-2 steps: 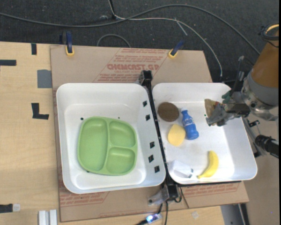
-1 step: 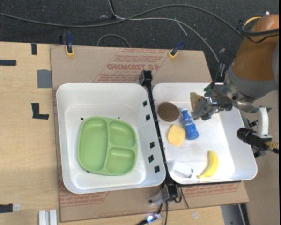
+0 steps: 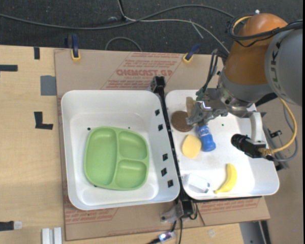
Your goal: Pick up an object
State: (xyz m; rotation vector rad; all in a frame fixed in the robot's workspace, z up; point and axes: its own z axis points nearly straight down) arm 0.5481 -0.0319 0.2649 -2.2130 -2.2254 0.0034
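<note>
My gripper (image 3: 199,115) hangs over the far left part of the right bin (image 3: 267,179), below the arm's grey wrist and orange band. Just in front of it lies a small blue bottle-like object (image 3: 207,139), close under the gripper's tip; whether they touch is unclear. A yellow lemon-shaped object (image 3: 191,147) rests against the blue one's left side. A brown round disc (image 3: 181,121) lies to the gripper's left, near the bin wall. A banana (image 3: 227,179) and a white object (image 3: 197,182) lie near the front edge of that bin.
The left bin (image 3: 71,111) holds a green divided plate (image 3: 117,157). A black camera-like fitting (image 3: 248,144) with a yellow cable sticks out over the right bin's right side. Black clips run along the divider between the bins (image 3: 165,136).
</note>
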